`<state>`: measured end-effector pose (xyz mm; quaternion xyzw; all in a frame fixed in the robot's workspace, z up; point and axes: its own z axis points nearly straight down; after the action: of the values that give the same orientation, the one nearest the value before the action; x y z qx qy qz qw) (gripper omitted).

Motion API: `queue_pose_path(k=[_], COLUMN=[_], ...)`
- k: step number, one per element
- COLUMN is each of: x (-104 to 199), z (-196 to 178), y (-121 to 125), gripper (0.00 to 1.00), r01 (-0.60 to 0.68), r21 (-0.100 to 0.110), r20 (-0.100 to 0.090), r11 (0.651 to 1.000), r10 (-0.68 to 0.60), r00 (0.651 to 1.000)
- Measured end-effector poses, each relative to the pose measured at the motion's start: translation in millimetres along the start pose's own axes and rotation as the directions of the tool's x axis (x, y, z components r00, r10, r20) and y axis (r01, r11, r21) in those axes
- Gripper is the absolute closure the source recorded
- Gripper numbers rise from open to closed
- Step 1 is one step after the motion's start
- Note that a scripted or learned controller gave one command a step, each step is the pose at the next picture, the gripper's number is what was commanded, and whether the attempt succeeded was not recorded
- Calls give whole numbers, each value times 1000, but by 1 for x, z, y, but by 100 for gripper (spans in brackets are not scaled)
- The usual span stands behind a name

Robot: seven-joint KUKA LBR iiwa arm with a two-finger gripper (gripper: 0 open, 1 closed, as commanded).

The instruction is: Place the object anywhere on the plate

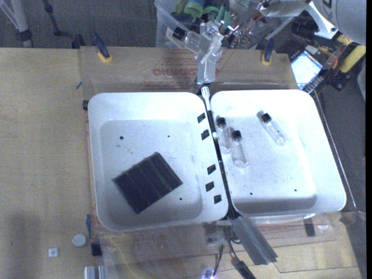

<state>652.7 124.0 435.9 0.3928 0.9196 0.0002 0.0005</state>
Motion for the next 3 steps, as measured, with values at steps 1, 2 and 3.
queue_pose_path(k=[1, 2, 3], x=[61, 66, -26], z=[0, -1, 0], y=[73, 71, -16], gripper=[100, 100, 100], r01=[82, 549, 129], r21=[-5, -2, 1], r20=[2, 2, -1], r11=[997, 836, 992], r10=[-82, -549, -129], r00=[997, 836, 992])
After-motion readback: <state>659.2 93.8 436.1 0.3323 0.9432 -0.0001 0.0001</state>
